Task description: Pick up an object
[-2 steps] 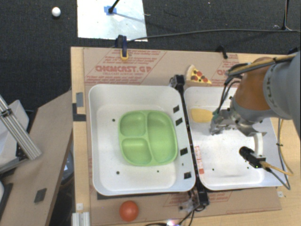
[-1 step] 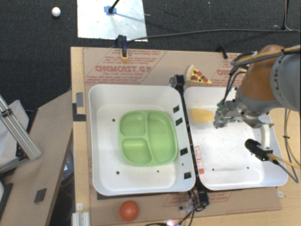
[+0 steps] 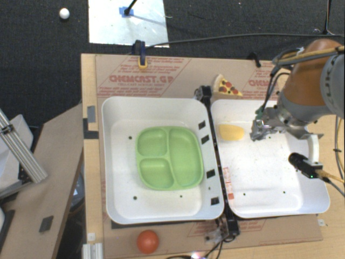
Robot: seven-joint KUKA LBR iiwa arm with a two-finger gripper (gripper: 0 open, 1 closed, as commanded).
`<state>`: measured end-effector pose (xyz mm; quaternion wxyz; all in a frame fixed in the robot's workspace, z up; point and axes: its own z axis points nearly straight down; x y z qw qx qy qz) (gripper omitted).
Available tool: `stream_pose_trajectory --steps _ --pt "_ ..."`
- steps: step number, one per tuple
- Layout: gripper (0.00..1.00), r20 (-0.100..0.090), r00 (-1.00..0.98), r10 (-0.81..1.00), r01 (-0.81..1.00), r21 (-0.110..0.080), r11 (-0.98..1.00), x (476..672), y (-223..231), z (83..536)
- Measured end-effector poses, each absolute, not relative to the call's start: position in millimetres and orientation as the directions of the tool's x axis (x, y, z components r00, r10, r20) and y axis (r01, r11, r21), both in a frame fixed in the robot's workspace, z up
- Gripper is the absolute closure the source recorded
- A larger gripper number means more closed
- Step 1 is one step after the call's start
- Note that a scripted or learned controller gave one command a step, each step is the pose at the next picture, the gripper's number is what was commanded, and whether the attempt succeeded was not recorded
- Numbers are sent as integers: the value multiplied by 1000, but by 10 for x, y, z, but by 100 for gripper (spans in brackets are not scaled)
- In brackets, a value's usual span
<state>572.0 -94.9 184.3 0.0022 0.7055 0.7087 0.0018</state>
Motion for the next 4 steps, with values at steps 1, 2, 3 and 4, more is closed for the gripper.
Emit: stream_pose_trajectory --steps 1,2,3,4 --pt "100 -1 -5 1000 1000 5 5 5734 -951 2141" --pt "100 2 -9 1000 1000 0 9 5617 -427 2054" --pt "100 3 -10 1000 1000 2 10 5412 82 2139" --pt "100 3 -10 1000 1000 0 10 5256 647 2087"
